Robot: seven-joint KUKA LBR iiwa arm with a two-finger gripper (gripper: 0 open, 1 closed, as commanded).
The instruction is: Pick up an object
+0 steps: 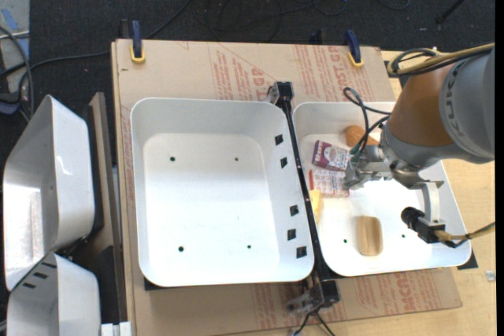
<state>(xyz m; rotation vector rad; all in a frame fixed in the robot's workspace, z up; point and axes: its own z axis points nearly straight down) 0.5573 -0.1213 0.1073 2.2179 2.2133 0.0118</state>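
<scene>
We see the maroon packet (pixel 331 155) lying in the right bin (pixel 453 201) just left of the gripper (pixel 360 169), touching or nearly so, an orange ball (pixel 355 135) behind, a tan block (pixel 368 235) nearer us.

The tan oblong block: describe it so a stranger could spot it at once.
Look in the right bin, the one the grey arm reaches into. Near its front edge lies the tan oblong block, alone on bare white floor. Unlike the maroon packet and orange ball farther back, it is plain and rounded.
</scene>
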